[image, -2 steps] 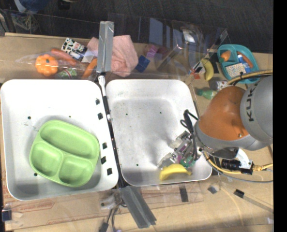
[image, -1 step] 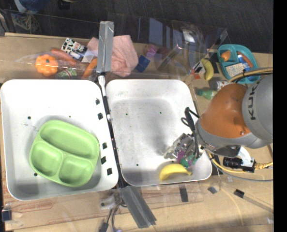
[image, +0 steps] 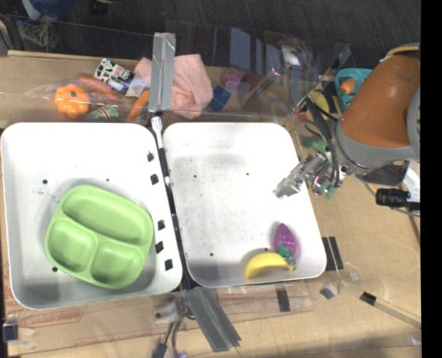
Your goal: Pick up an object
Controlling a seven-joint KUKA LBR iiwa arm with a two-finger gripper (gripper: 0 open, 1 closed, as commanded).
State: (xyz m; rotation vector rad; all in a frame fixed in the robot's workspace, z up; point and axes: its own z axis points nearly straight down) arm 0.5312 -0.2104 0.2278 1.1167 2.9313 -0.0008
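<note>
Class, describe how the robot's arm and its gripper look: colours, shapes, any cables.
The grey arm is thick and rounded, with a broad glossy orange band above the wrist. Dark cables loop beside it. The small two-finger gripper is grey metal, with greenish parts behind it.

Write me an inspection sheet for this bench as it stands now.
Surface: two white bins side by side; right bin speckled with dark marks.
Job's things: yellow banana and purple grapes touching in the right bin's near right corner.
Clutter: green divided plate in the left bin; bagged toy foods and pink cloth behind the bins.
Grippers: pincer above the right bin's right side, apart from the fruit.
Cables: dark cables beside the wrist.
Surroundings: dark floor beyond the bench.
</note>
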